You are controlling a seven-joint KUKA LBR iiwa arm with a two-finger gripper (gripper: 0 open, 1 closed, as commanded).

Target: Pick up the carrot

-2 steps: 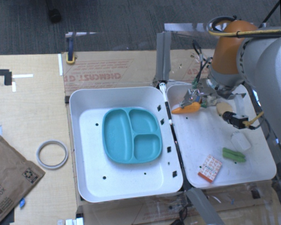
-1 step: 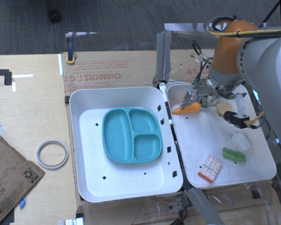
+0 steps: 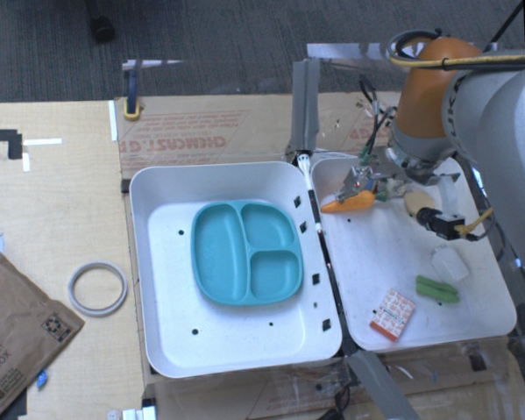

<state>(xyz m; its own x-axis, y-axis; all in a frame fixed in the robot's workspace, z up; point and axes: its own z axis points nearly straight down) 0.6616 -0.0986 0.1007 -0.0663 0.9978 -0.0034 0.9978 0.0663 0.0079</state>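
At the near edge of the right bin (image 3: 505,319) lies a small red-and-white packet (image 3: 393,314), with a green piece (image 3: 437,289) just beside it toward the right wall. The left bin (image 3: 152,281) holds a teal divided tray (image 3: 245,251), and a tape ring (image 3: 97,287) rests on the desk (image 3: 52,207) to its left. The carrot (image 3: 350,203) lies at the far left corner of the right bin, close to the divider between the bins. The pincer (image 3: 365,183) hangs right over the carrot's thicker end, seemingly touching it; how far its prongs are spread cannot be told here. This looks like the grasping step: next, a firm closure on the carrot, then a straight lift clear of the bin wall.
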